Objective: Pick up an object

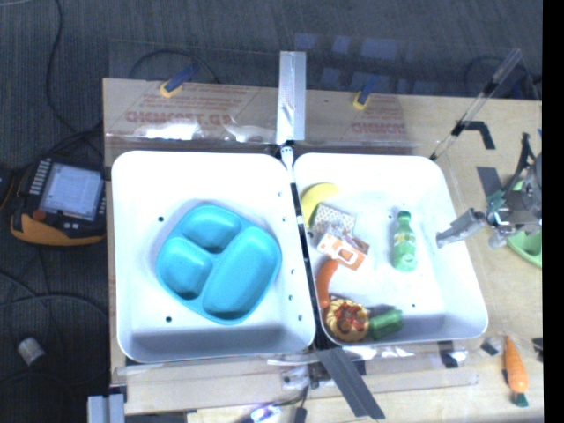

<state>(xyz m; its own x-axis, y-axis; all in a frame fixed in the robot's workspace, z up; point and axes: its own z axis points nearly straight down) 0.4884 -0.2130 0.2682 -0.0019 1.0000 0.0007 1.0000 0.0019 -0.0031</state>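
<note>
Floor, far left: a handheld controller (60, 199) with a lit screen lies on the dark carpet beside the bench.
Left bin (141, 324): it holds a blue three-section plate (218, 261), sitting near the middle.
Divider: a metal strip (292, 95) stands upright at the back, where the two bins meet.
Right bin (458, 271): a yellow banana (315, 196) lies at the back left, with a small patterned packet (333, 218) just in front of it and an orange carton (342, 250) below that.
Right bin, front: an orange carrot (325, 282) lies along the left wall, next to a red and yellow toy (345, 318) and a dark green vegetable (385, 322).
Right bin, middle: a green bottle (403, 240) lies apart from the rest.
Gripper (458, 228): it sits at the right rim of the right bin; I cannot tell how far the jaws are open, and nothing shows between them.
Bench, far right: a second carrot (515, 370) lies outside the bins.
</note>
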